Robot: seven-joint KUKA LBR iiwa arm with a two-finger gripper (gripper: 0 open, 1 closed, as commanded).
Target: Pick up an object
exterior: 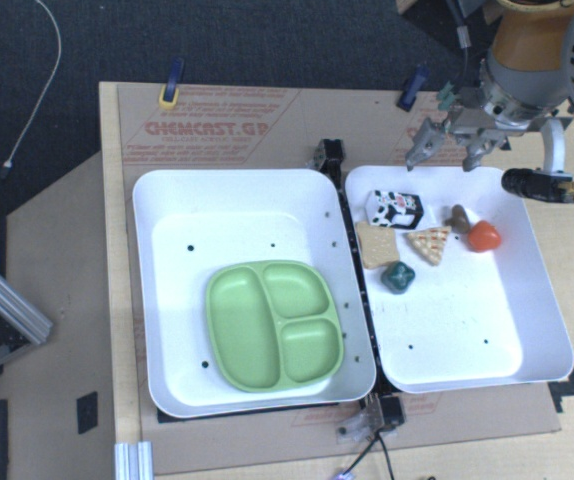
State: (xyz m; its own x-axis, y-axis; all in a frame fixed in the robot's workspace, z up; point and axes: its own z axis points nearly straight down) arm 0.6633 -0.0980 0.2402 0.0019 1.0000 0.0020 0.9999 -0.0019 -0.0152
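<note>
You are looking down on two shallow white plastic bins sitting side by side on a brown cardboard-covered bench [217, 118]. The left bin [167, 218] is carrying a pale green three-compartment plastic plate [272, 323] toward its near half, leaving bare floor along the far and left walls. The right bin [527, 338] is holding its objects bunched in the far half: a black-and-white cow-patterned block [395, 208], a tan flat square piece [376, 244] touching the dividing edge, a dark teal lumpy ball [399, 277], a waffle-patterned tan wedge [430, 243], a small brown oblong piece [459, 217] and a red-orange round ball [483, 236] just beside it. The near half of the right bin is lying open, giving free room there. The grey two-finger gripper [451, 154] is hanging over the far rim of the right bin, its fingers [422, 149] spread apart and gripping nothing, clear of every object.
</note>
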